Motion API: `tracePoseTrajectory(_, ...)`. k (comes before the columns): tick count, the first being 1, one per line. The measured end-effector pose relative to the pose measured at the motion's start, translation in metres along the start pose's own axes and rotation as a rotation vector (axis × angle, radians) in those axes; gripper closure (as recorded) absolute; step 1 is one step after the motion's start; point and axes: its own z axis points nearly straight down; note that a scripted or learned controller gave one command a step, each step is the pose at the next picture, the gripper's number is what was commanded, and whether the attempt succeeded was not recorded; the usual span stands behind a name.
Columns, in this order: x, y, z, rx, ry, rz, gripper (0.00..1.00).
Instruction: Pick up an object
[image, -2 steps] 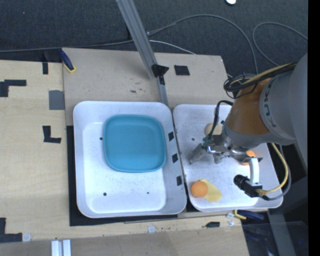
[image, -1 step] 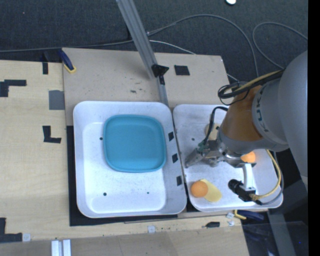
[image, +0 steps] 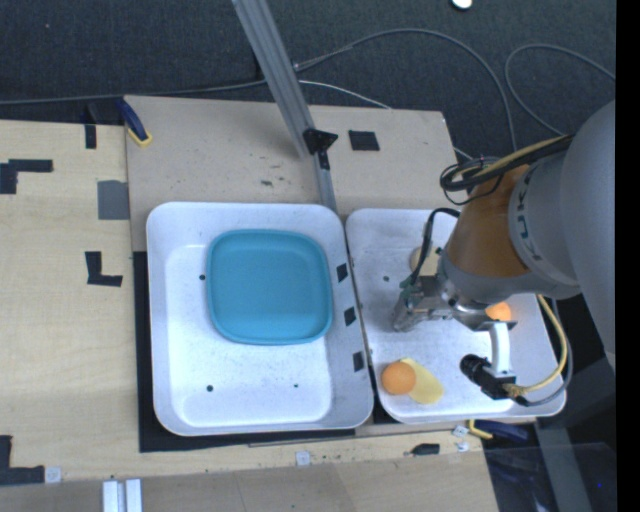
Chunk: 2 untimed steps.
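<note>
So the gripper (image: 408, 308) is down low inside the right bin (image: 385, 240), hanging off the grey arm (image: 560, 215) with its orange band (image: 485, 235). It's pointing toward the bin floor, and honestly I can't tell whether it's open or closed from this angle, it's just a dark clump of metal. Nothing I can make out is caught in it.

Closest thing to it is the orange ball (image: 398, 377), sitting a bit below the gripper in the picture, near the bin's front edge and clearly apart from it. A pale yellow object (image: 425, 384) lies right against the ball on the arm's side, touching or almost touching it.

Off on the far side of the gripper from the arm, over the divider, is the left bin (image: 180, 390) with a blue square plate (image: 268, 286) lying flat in it, well apart from the gripper. Both bins sit on the bench (image: 200, 140).
</note>
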Motion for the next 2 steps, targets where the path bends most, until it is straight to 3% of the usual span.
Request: tracePoseTrajectory(2,-0.006,0.020,-0.104,0.000,0.001,0.000,1.00)
